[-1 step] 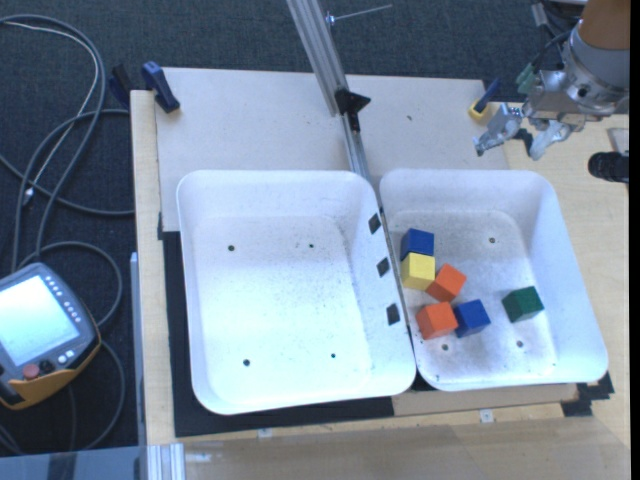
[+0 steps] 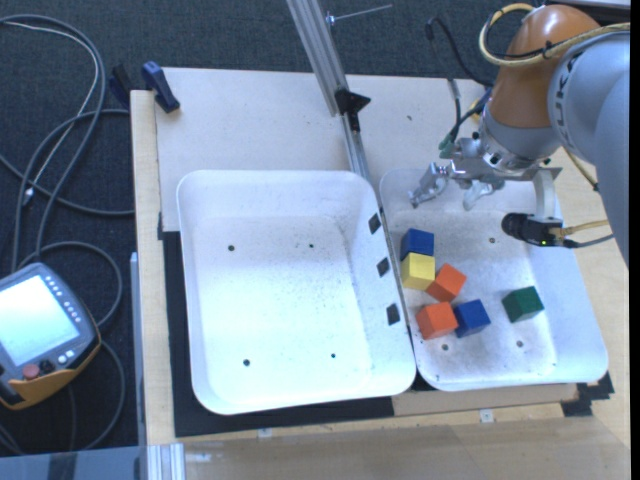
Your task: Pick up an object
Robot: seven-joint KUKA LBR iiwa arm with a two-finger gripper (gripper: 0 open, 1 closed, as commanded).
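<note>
Nothing to read out here. The handheld control pendant (image 2: 38, 333) at the left edge shows a pale lit screen, but whatever is on it is washed out and far too small to make out. The coloured blocks (image 2: 440, 288) in the right bin (image 2: 560, 358) have plain faces, no letters or numbers on them. The small black tabs (image 2: 383, 265) along the wall between the two bins carry no marks that can be told. No brand name can be made out on the arm (image 2: 560, 68).
</note>
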